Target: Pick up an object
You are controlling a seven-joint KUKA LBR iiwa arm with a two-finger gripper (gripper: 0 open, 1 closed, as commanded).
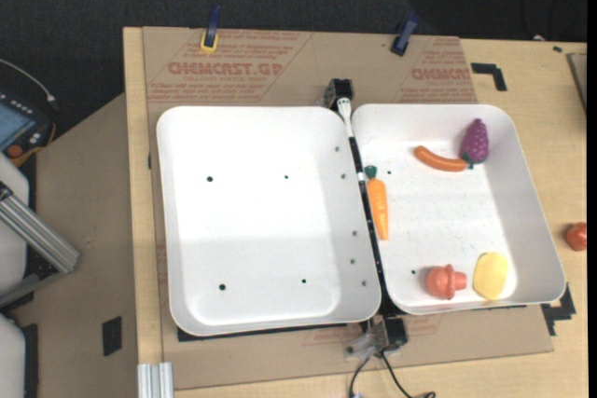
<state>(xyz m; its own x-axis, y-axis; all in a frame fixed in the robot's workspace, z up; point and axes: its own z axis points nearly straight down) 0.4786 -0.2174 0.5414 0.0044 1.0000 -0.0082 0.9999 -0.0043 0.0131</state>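
Jaws: state cannot be told. Right bin [524, 228], smooth white plastic, contains a tapered orange carrot [377, 210], knobbly purple grapes [475, 141] and a rounded yellow lemon [491, 275].

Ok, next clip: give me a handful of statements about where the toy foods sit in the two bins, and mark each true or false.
1. The carrot lies along the right bin's left wall, green top pointing to the far side. True.
2. The purple grapes sit in the left bin. False: they are in the right bin's far corner, beside the orange sausage.
3. The yellow lemon and the red toy lie side by side near the right bin's near edge. True.
4. All five toys lie in the left bin. False: all five lie in the right bin.
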